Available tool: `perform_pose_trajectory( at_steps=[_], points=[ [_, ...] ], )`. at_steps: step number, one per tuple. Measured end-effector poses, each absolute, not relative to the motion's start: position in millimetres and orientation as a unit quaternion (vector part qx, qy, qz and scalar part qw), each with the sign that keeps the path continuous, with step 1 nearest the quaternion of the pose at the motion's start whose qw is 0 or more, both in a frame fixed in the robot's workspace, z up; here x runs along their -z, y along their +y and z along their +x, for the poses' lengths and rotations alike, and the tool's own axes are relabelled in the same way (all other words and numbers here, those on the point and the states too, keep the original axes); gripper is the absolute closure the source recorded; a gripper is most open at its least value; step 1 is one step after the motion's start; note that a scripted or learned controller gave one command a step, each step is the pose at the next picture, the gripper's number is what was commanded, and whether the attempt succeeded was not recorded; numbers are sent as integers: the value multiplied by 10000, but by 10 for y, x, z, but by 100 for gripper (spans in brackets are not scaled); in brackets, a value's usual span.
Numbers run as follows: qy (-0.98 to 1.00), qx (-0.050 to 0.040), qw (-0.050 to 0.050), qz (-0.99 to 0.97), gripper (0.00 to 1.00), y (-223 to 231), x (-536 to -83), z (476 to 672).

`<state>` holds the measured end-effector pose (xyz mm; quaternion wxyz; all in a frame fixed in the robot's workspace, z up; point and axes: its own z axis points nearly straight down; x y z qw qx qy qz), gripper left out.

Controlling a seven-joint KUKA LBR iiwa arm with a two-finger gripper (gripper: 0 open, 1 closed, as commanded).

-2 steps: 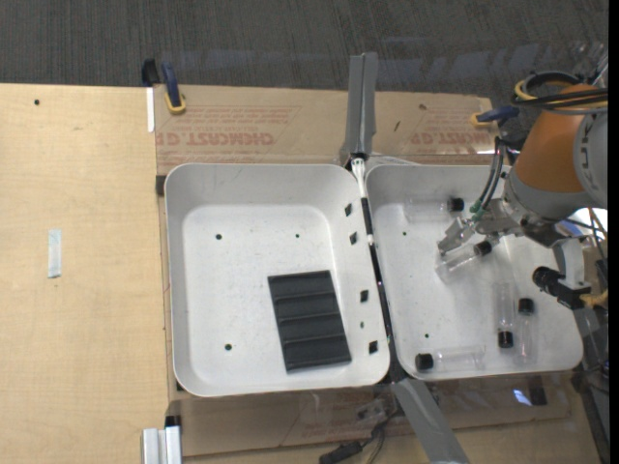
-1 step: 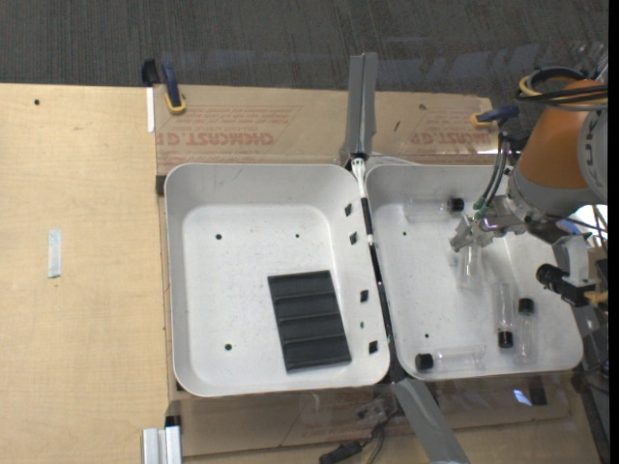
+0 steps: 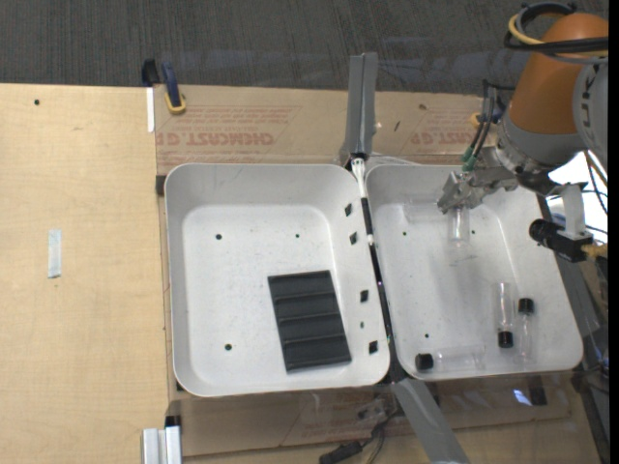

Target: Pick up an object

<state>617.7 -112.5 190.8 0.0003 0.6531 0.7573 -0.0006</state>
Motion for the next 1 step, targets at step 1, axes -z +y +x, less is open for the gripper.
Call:
perform_pose_trajectory(
  at_steps=[1],
  points=[
    [7506, 8, 5, 6608, 100, -641, -2165, 6589]
  ],
)
